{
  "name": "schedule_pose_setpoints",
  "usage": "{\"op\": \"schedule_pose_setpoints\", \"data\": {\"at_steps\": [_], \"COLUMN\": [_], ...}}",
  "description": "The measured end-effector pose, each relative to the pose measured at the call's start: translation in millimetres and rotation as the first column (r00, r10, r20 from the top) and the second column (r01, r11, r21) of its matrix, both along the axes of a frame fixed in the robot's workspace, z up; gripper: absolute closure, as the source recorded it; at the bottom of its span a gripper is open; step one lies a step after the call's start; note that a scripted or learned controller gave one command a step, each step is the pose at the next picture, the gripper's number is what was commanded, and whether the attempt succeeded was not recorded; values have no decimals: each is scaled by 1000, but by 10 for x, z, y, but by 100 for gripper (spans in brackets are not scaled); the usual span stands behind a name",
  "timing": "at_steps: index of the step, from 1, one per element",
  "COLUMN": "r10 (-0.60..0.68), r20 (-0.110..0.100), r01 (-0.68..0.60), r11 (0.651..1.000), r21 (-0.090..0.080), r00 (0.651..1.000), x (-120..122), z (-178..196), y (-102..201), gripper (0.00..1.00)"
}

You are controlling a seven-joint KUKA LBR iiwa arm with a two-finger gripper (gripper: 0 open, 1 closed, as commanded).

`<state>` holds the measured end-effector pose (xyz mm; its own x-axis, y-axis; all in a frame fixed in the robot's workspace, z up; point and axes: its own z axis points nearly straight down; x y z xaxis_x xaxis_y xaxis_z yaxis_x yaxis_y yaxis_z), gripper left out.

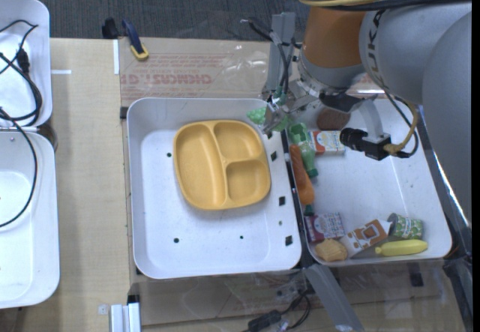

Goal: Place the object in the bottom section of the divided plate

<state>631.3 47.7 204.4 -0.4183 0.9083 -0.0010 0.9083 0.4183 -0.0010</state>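
At the near edge of the right-hand white bin (439, 195) lie a yellow toy banana (401, 248), a small brown-and-white carton (365, 236), a green packet (407, 226), a pale round biscuit-like piece (331, 250) and a maroon packet (324, 225). Farther up, against the wall between the bins, an orange toy carrot (301, 173) lies lengthwise, with a green piece (304, 149) just beside its upper end and a small white carton with a red-and-green label (328, 142) near it.

In the left-hand white bin (150, 203) rests the yellow divided plastic plate (222, 164), flat, its three sections bare; the nearest section faces the bin's lower wall.

The gripper (274, 115) sits beyond the plate's far right corner, at the top of the shared wall, near the plate's rim and apart from its nearest section. A small light-green object (260, 115) shows at the fingertips; whether it is pinched or the fingers are spread cannot be told.

The grey arm, with its orange band (346, 14), comes in from the right and bends down over the right bin's far end.
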Motion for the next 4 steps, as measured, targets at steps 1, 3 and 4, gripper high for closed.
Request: {"op": "schedule_pose_setpoints", "data": {"at_steps": [1,3,4], "r10": [-241,-311,-414], "r20": [1,-2,-2], "r01": [241,311,414], "r11": [971,950,910], "r21": [-1,-1,-2], "r00": [971,950,910], "x": [278,-268,-344], "z": [382,463,369], "y": [504,1199,1064], "gripper": [100,100,100]}}
